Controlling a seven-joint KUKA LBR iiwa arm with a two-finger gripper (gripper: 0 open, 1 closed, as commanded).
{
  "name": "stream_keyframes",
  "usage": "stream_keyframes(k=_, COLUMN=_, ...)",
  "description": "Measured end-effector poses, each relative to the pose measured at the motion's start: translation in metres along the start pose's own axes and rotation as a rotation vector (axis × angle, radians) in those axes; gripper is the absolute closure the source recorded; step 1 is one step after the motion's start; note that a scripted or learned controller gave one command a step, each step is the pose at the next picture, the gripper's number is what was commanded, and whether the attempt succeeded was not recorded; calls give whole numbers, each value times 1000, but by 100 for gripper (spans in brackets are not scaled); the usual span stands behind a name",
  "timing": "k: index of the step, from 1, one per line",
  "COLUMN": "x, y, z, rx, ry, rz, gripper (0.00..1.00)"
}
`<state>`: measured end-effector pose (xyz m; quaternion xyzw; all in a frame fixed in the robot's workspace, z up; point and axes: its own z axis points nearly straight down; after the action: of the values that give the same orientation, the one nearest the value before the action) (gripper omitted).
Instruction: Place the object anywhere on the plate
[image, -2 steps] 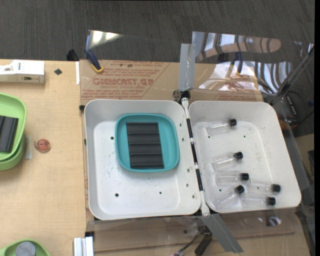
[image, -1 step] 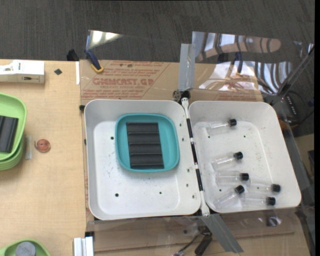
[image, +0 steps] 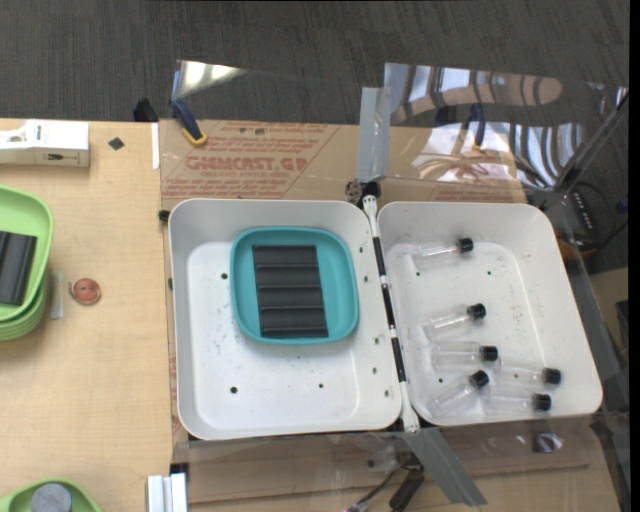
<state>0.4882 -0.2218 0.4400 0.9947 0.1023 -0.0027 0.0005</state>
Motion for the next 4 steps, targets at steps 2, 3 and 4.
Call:
stream_keyframes(k=2, x=-3, y=-1, z=0, rx=1, ry=0, rz=1, gripper=0)
stream_keyframes(k=3, x=-10, y=-2, z=0, rx=2, ry=-1, rz=3, gripper=0)
stream_keyframes(k=4, x=-9, y=-2, z=0, rx=2, ry=-2, rz=1, gripper=0)
